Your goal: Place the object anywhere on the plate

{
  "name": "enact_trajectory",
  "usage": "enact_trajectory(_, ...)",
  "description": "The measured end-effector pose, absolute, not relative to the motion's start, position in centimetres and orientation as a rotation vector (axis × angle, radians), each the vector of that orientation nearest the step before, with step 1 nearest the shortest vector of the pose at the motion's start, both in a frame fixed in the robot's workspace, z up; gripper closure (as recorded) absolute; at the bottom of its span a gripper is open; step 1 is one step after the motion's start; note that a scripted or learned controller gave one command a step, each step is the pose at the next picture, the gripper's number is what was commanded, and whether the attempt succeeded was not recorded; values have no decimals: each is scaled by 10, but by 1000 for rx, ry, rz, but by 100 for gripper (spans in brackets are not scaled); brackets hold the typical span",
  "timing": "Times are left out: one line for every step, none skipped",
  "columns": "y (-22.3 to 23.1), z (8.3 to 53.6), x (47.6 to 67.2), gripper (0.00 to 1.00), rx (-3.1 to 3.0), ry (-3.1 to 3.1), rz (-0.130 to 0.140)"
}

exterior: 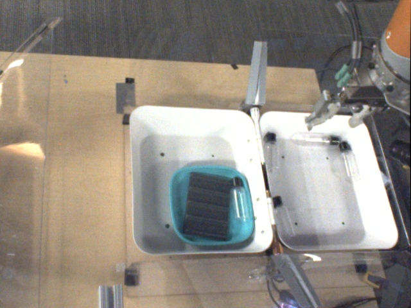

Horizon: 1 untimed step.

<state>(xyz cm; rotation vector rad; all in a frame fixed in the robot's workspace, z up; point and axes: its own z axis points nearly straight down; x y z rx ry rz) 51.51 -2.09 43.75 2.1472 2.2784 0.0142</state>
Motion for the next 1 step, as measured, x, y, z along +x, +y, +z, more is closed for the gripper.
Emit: enact_trajectory(-108,437,504,0,2069,2349,9)
